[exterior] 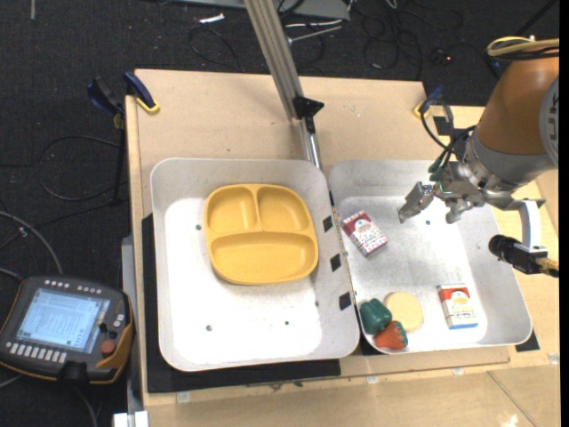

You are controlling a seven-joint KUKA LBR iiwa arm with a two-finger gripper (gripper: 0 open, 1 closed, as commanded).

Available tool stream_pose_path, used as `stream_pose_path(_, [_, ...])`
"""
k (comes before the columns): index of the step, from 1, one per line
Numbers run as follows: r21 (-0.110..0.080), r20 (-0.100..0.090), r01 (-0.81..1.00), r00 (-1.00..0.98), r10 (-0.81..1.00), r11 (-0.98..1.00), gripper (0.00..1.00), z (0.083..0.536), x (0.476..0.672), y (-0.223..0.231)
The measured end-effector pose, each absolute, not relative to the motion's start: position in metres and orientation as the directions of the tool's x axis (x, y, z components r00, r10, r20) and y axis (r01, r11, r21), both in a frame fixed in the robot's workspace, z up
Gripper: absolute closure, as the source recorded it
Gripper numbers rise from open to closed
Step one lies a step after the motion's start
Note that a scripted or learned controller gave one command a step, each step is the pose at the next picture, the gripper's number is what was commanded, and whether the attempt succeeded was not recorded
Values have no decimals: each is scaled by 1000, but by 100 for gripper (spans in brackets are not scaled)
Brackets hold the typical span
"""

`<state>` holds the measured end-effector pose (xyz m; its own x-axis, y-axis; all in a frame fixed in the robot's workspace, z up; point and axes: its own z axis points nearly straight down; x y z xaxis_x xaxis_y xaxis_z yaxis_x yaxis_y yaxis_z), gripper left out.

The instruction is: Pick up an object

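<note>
My gripper [435,205] hangs over the upper middle of the right bin [498,327], open, with nothing between its fingers. A small red and white box [364,233] lies down and to the left of it, near the bin's left side. A second red and white box [457,306] lies toward the front right. In the front left corner a green pepper [374,312], a red piece [391,334] and a tan round disc [405,307] sit bunched together.
The left bin [178,327] holds a yellow divided plate [261,233]. A slanted metal pole [277,47] comes down to the seam between the bins. A teach pendant [62,326] lies off the bench at the lower left. Cables cross the floor behind.
</note>
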<state>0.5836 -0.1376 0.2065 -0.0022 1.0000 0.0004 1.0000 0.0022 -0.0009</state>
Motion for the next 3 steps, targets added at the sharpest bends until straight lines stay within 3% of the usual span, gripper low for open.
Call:
stream_pose_path(1, [0,1,1000,-1,1000,1,0,207,584,-138])
stream_pose_path(2, [-7,1,1000,0,1000,0,0,143,582,-141])
stream_pose_path(3, [3,4,1000,0,1000,0,0,98,584,-140])
